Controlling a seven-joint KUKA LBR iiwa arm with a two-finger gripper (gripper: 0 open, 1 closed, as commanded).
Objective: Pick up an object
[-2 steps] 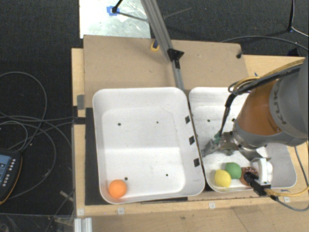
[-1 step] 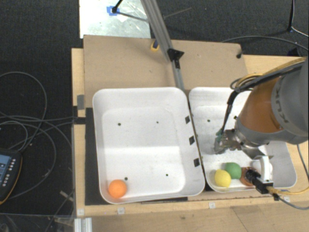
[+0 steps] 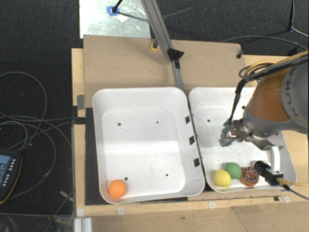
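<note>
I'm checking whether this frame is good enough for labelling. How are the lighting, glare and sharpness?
Camera view: even, soft light, with only faint shadows inside the left bin and right bin; the white bins are bright, with little surface detail; the orange ball, yellow ball and green ball read clearly; the gripper is small, dark and slightly soft, its fingers hard to resolve.

Brown bench [image 3: 145, 62] carries two white bins side by side: left bin [image 3: 140, 98], right bin [image 3: 207, 98].
</note>
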